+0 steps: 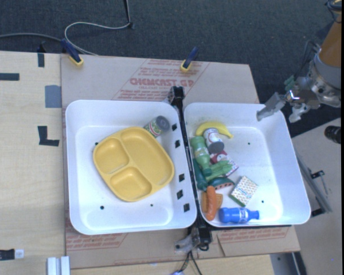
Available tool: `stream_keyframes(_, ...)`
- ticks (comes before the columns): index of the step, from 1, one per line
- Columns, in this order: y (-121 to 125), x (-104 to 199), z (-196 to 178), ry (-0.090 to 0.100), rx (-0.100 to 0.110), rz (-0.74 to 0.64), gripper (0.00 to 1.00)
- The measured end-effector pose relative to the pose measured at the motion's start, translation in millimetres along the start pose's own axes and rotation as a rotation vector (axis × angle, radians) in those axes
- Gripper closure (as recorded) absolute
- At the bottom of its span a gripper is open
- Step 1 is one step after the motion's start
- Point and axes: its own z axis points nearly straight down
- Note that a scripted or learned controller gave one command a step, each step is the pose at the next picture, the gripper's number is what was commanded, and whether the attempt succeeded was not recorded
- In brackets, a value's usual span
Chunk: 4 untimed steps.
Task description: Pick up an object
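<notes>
My gripper hangs over the far right rim of the right bin, open, with nothing between its fingers. Along that bin's left side lie a yellow banana, a small can, a green bottle, a carrot, a blue bottle and a small patterned box. All of these lie to the left of the gripper and nearer the camera, apart from it. The left bin holds a yellow divided plate and a small tin at the plate's far edge.
The bins sit on a cardboard sheet held by yellow clamps. A black divider with clips runs between the bins. A cable lies on the dark floor behind. The right half of the right bin is bare white floor.
</notes>
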Motion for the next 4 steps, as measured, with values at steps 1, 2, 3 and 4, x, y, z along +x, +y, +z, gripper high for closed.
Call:
stream_keyframes(1,-18.8,21.0,99.3,0.001,0.002,0.0,0.0)
stream_keyframes(2,21.3,44.7,197.5,-0.001,-0.006,-0.001,0.0)
stream_keyframes(3,21.5,44.2,187.8,-0.003,-0.007,-0.001,1.0)
stream_keyframes(4,21.3,44.2,187.9,-0.002,-0.007,0.0,0.0)
